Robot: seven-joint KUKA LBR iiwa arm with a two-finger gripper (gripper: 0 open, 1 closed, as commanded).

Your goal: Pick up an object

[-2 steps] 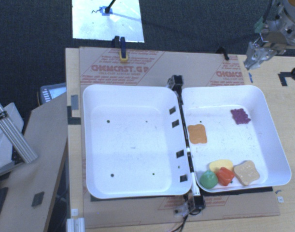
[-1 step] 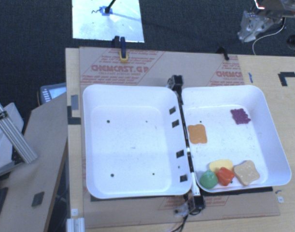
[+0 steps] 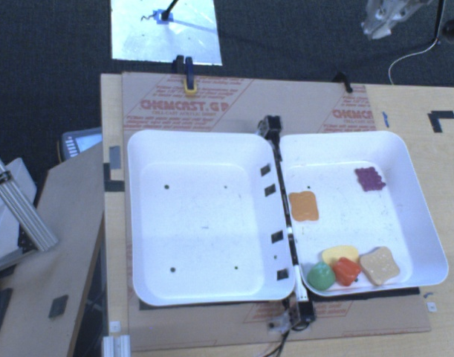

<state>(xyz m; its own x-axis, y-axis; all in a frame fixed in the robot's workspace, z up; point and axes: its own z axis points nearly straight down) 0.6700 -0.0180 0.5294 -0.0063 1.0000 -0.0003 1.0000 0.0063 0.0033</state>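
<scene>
Your translucent two-finger gripper (image 3: 381,15) is hovering over dark carpet beyond the wooden bench (image 3: 78,199); its jaw state is unreadable. Toy foods are sitting in the right shallow white plastic bin (image 3: 416,199).

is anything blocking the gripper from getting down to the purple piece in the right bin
Nothing visible does. The gripper hangs high beyond the bench's far edge, and the purple piece lies alone on the right bin floor, apart from the orange piece and the near-corner cluster.
</scene>
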